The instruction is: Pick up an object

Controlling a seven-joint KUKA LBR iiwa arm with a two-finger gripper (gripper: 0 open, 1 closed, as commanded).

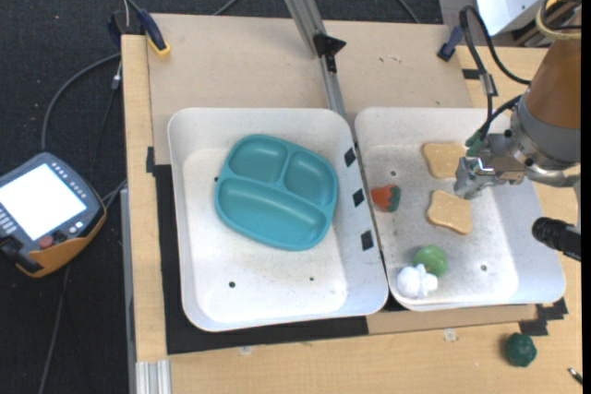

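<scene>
Bench with 2 shallow white bins side by side, arm reaching in from the right.

Task objects, all in the right bin point(517, 286):
- 2 tan, toast-like slices. Upper slice point(441, 159) lies near the bin's far edge; lower slice point(449, 212) sits just below it, roughly mid-bin. Both flat, rounded corners, slightly apart from each other.
- Small red piece with a green end point(385, 197), strawberry-like, near the bin's left wall.
- Green rounded object point(430, 259) toward the near edge, touching or just beside a small white lumpy object point(416, 280) at the near-left corner.

Left bin point(199, 286): holds 1 teal divided plate point(276, 191), 3 compartments, lying flat and slightly angled, nothing in its compartments.

Gripper point(473, 177): metallic, hanging over the right bin between the 2 toast slices, at the right end of the upper slice and just above the lower one. Cannot tell whether its hand is released or clenched; no object is clearly seen within it.

Outside the bins: a dark green ball point(520, 349) on the bench near the front right corner; a handheld pendant with a lit screen point(42, 212) on the dark floor at left; a slanted metal pole point(300, 0) crossing the bench's far side.
</scene>
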